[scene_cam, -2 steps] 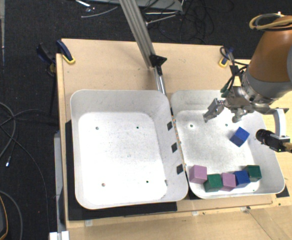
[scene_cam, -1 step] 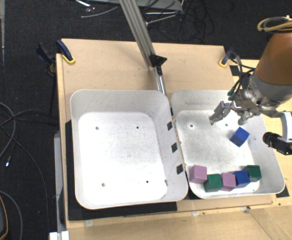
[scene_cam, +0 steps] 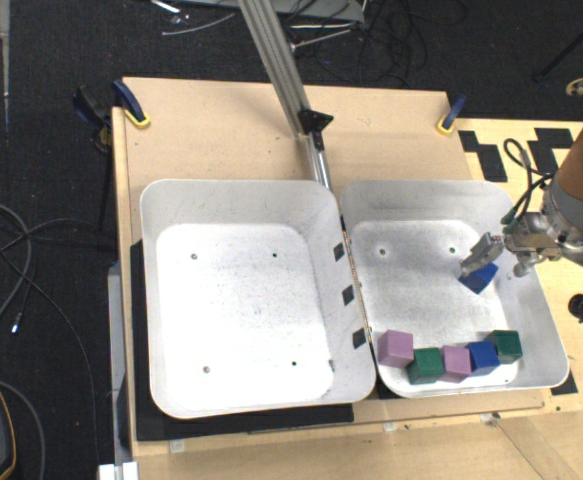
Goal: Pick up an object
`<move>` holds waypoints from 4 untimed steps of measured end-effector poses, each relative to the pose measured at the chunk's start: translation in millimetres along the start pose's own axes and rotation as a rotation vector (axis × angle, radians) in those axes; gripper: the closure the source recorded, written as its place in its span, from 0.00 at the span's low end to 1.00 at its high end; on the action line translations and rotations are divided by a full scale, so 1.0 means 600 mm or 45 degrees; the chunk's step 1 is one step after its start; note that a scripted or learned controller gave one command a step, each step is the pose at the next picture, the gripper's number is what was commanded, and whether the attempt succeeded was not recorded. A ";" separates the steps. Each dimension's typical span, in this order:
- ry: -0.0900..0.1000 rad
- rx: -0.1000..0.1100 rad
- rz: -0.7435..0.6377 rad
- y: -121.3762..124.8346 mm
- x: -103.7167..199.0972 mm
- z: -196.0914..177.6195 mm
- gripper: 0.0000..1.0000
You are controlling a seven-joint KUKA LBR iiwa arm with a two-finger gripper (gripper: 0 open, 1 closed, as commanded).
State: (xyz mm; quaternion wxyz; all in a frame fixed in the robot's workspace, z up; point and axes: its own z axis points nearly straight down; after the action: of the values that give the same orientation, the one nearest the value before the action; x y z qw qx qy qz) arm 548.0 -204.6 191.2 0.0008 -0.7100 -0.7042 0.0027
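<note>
My gripper (scene_cam: 483, 258) hangs over the right side of the right bin (scene_cam: 411, 238), reaching in from the right edge. A small blue block (scene_cam: 478, 279) sits tilted right at the gripper's tip, touching or just under it; I cannot tell whether it is held or lying on the bin floor. Along the near wall of the right bin lies a row of blocks: a purple block (scene_cam: 397, 347), a green block (scene_cam: 427, 365), a pink-purple block (scene_cam: 457, 361), a second blue block (scene_cam: 484, 355) and a dark green block (scene_cam: 508, 345).
The left bin (scene_cam: 236, 288) stands beside the right one, sharing a middle wall (scene_cam: 349, 288). A metal pole (scene_cam: 276, 53) slants down from the back to the bins' far junction. Clamps (scene_cam: 131, 103) hold the wooden bench's far corners.
</note>
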 end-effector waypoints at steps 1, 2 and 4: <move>0.006 -0.009 -0.011 0.048 -0.031 0.161 0.00; 0.002 -0.011 -0.011 0.047 -0.032 0.141 1.00; 0.004 -0.007 -0.009 0.026 -0.032 0.118 0.00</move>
State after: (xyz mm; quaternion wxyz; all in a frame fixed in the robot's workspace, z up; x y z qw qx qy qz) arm 563.3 -224.2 120.6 -0.0002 -0.7074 -0.7068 -0.0002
